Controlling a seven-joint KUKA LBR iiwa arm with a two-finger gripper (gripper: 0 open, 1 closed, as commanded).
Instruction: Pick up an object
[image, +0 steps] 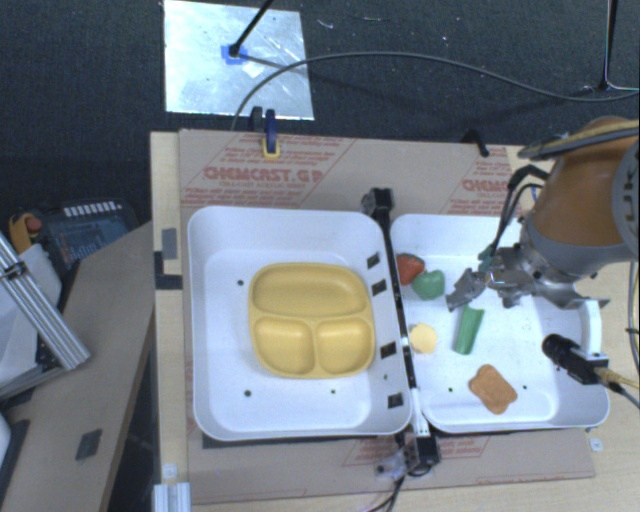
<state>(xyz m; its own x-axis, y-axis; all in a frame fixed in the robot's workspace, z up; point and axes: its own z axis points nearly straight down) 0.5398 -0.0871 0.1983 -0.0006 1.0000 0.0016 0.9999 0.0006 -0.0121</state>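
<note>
The tool (468, 292) hangs right of centre, over the right bin (575, 405), just above the green stick (467, 331) — how far open it stands I cannot tell. Best to descend straight onto that stick, straddling its narrow width, clear of the green pepper (429, 285) — then close.

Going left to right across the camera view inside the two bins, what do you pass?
Yellow divided tray → red piece → pale yellow piece → green cylinder → brown biscuit-like piece. The rounded green piece overlaps the red one, so I left it out.
</note>
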